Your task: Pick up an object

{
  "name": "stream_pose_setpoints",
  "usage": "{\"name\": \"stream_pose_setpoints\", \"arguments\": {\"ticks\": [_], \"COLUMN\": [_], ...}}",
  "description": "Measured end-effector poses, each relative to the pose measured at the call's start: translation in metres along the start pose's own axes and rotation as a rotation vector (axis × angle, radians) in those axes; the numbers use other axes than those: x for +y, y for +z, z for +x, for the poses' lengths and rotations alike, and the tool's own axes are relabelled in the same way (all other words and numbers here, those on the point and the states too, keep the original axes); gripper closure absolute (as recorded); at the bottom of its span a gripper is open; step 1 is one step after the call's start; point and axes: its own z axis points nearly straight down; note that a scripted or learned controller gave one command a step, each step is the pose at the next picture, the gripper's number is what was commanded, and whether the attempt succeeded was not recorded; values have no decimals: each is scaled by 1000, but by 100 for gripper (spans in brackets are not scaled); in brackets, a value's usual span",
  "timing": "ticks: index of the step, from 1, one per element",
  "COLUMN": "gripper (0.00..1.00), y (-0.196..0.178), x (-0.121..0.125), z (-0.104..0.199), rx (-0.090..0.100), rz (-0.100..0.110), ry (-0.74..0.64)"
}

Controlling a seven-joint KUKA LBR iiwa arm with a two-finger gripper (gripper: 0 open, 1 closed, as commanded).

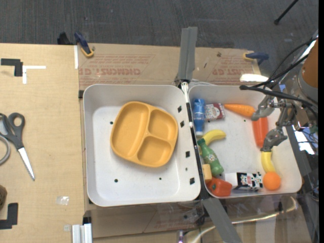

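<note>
Red pepper [219, 187] at front rim, fingers [268, 123] spread (seemingly empty) by right wall over carrot [259, 130].

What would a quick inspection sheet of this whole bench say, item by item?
Surface: two white bins side by side, the left bin and the right bin, on a wooden bench.
Job's things: in the right bin, a carrot, a red-orange pepper, two bananas, an orange, a blue bottle, a green bottle, a tomato, a small cow-print carton.
Clutter: a yellow divided plate in the left bin.
Grippers: the gripper hangs over the right bin's right side, by the pepper; jaws unclear.
Cables: black cables run to the arm.
Surroundings: scissors on the bench, blue clamps, cardboard behind the bins.
</note>
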Motion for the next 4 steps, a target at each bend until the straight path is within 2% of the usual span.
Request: {"name": "stream_pose_setpoints", "arguments": {"ticks": [1, 2, 3, 4], "gripper": [0, 0, 0, 0], "y": [156, 191, 193, 193], "x": [-61, -96, -95, -96], "z": [8, -1, 9, 35], "rx": [0, -6, -2, -2], "rz": [0, 1, 0, 1], "ry": [37, 38, 29, 24]}}
